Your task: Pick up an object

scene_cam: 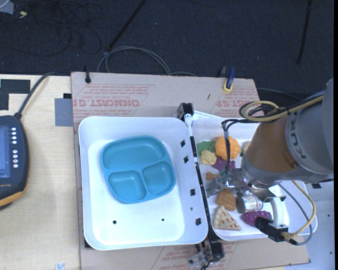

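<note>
The right bin (245,232) holds several small food-shaped toys: an orange ball (227,147), a green piece (205,147), a yellow piece (208,157), a purple piece (221,164), a brown cracker (226,199), a triangular pizza slice (226,220) and a purple item (256,216). My arm, with its orange band (270,148), comes in from the right and hangs over this bin. My gripper (235,184) points down among the toys, just above the brown cracker and below the orange ball. The wrist hides much of it.
The left bin (96,207) holds a blue three-compartment plate (138,169). A pendant with a screen (3,156) lies at the far left of the bench. Cables (304,207) loop beside the arm over the right bin's right side.
</note>
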Action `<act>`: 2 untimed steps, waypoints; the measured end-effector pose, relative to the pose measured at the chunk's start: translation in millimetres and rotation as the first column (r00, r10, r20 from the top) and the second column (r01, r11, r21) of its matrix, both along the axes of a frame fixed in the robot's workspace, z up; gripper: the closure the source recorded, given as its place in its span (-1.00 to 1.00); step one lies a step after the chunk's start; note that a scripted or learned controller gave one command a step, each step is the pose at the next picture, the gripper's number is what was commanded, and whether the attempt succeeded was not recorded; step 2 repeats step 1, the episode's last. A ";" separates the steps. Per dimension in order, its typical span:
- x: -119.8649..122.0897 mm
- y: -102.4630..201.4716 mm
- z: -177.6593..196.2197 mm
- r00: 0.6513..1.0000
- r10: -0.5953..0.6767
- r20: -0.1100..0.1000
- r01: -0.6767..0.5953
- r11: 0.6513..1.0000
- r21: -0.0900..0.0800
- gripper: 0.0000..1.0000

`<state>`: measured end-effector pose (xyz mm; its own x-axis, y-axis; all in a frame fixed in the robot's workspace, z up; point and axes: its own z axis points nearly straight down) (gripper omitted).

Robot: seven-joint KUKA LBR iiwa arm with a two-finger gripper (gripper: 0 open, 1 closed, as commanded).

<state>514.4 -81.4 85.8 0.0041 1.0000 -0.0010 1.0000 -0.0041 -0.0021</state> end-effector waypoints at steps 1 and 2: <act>2.0 -2.0 11.9 1.000 -0.004 -0.002 0.004 1.000 0.002 1.00; 2.0 -2.0 11.9 1.000 -0.004 -0.002 0.004 1.000 0.002 1.00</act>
